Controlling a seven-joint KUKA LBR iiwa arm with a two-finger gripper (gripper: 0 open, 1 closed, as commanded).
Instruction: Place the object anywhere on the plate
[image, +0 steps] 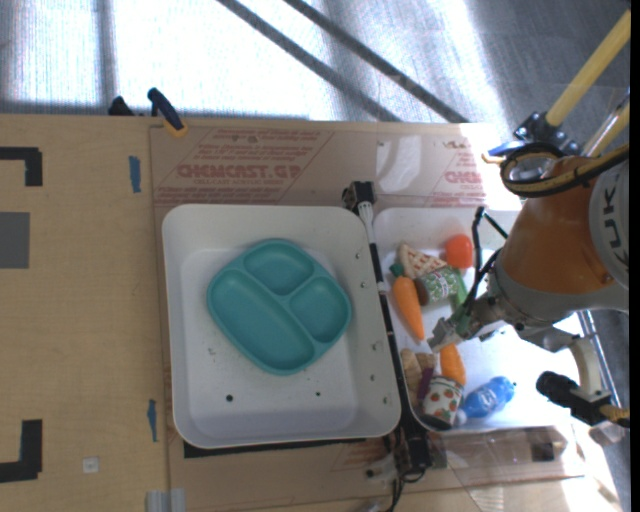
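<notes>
Teal plate (280, 305) sat bare; gripper (462, 325), its grip impossible to tell, hovered over crowded toy carrots (408, 306), risking a miss.

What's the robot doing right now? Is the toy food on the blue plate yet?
Tool low in right bin, among toy food, by carrot. Teal plate in left bin, nothing on it yet. Path across looks open.
</notes>
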